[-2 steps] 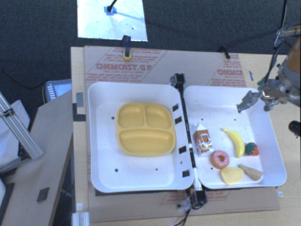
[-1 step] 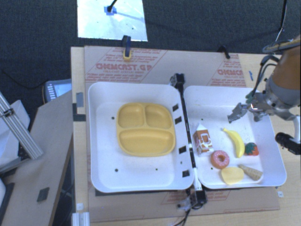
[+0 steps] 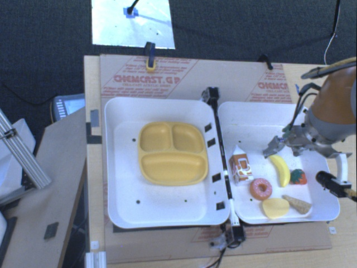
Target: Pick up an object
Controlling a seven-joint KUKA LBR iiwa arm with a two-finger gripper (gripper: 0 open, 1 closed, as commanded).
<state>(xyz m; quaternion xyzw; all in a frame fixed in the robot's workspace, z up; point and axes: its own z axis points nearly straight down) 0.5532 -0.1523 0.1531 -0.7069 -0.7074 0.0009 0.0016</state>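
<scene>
The word "CHEMCAST GP" stands in red capitals on the pale, paper-masked sheet that lies under the two bins, once at the far left beside a yellow clamp and again, partly cut off and slanted, at the far right, amid red diagonal stripes.

Over the right bin, reaching in from the right, with the gripper low just above the banana. Below the banana: a pink donut, a yellow slice, a cone. Left of it, a small carton; further left, a yellow divided plate in the left bin.
</scene>
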